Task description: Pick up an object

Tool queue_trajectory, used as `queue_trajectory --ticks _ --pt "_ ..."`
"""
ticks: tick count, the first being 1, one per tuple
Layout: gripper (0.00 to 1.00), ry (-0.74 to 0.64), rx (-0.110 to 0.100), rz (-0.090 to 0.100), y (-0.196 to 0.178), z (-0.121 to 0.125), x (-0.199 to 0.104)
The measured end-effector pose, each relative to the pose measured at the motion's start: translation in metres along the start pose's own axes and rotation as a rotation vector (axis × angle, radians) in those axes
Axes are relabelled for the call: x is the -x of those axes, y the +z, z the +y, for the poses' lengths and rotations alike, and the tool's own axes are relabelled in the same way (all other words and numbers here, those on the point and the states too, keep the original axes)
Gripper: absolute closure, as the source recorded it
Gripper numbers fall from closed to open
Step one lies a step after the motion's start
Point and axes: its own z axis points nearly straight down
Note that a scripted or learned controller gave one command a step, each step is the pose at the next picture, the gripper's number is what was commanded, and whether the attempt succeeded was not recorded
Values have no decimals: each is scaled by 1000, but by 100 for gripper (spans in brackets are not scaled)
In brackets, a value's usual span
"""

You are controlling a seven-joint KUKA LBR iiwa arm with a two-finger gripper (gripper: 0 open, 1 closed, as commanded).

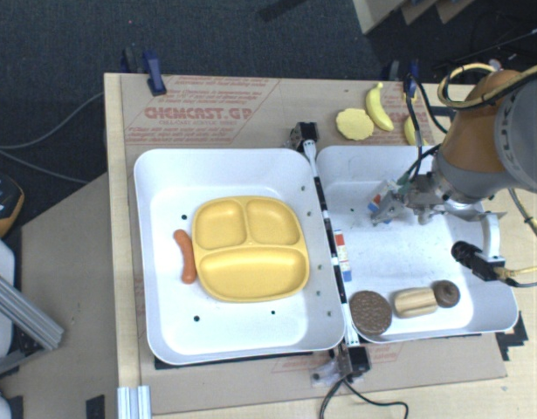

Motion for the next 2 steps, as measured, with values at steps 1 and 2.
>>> queue_trajectory --ticks 1,2 --pt "0 -4 1 3 21 59 -25" --pt "100 -1 0 1 9 58 -23"
